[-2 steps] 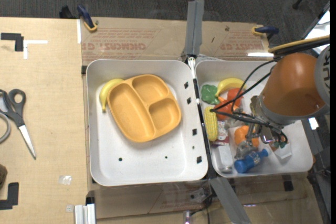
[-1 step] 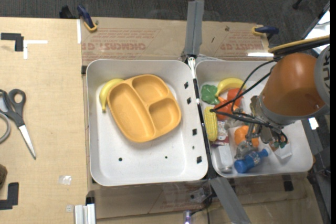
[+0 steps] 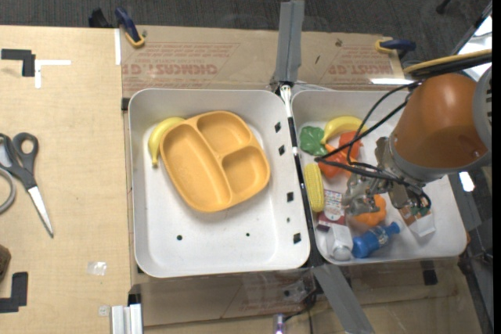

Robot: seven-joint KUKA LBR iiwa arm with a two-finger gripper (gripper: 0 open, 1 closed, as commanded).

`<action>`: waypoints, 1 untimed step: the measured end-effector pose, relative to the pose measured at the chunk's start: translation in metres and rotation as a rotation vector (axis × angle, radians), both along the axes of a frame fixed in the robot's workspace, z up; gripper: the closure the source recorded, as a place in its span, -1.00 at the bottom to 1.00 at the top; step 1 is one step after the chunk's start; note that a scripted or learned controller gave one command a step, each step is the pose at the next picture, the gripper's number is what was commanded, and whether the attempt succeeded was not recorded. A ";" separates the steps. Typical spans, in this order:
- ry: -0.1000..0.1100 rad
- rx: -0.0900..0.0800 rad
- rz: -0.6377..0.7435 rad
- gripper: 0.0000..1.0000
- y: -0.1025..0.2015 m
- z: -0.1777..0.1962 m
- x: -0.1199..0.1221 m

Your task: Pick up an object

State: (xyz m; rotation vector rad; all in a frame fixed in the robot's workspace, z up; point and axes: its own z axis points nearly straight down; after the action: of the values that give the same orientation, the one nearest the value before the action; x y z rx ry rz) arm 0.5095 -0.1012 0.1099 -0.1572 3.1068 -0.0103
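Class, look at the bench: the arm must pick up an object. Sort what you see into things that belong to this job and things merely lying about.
Belonging to the job:
gripper low in the right bin
orange toy
blue bottle
corn cob
green toy
small banana

Lying about:
scissors
yellow divided plate in the left bin

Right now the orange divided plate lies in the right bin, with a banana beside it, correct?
Not quite. The camera view shows the orange divided plate in the left bin, not the right one. A banana does lie beside it, at its left edge.
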 end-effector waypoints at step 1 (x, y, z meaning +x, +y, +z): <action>0.000 0.000 0.000 -1.00 0.000 0.000 0.000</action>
State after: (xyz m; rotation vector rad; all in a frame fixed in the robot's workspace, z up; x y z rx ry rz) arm 0.5095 -0.1011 0.1099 -0.1573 3.1072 -0.0099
